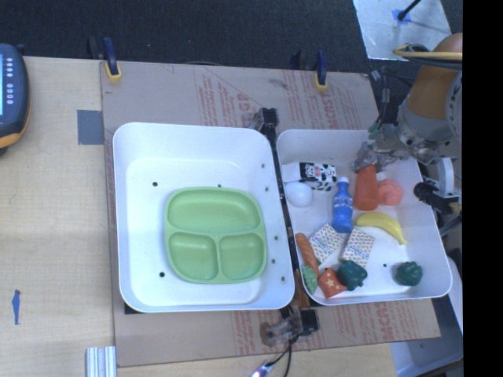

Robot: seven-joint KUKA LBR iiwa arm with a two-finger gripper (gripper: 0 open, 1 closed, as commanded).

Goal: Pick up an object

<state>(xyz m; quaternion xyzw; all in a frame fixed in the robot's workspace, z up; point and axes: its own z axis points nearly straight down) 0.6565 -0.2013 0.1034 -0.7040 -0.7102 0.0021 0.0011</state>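
The right bin (pixel 437 234) is crowded: a blue bottle (pixel 342 206) stands near its middle, with a white ball (pixel 299 194) and a black-and-white carton (pixel 317 173) to its left; a banana (pixel 382 225) lies to the bottle's right, and two patterned sachets (pixel 326 243) (pixel 358 247) lie just nearer; a carrot (pixel 306 253) runs along the left wall, a red block (pixel 330 283) and a dark green piece (pixel 352 273) sit at the near edge, and another green piece (pixel 408 272) sits in the near right corner; the left bin (pixel 141 210) carries a green divided plate (pixel 214 234); a handheld controller (pixel 11 93) rests on the surface (pixel 47 234) at the far left. The arm (pixel 432 85) comes in from the far right, its wrist bent down over the far side of the right bin; the tool (pixel 374 157) sits just above an orange-red bottle (pixel 366 188), with a pink object (pixel 389 192) touching that bottle's right side; whether the tool is apart or together I cannot tell.
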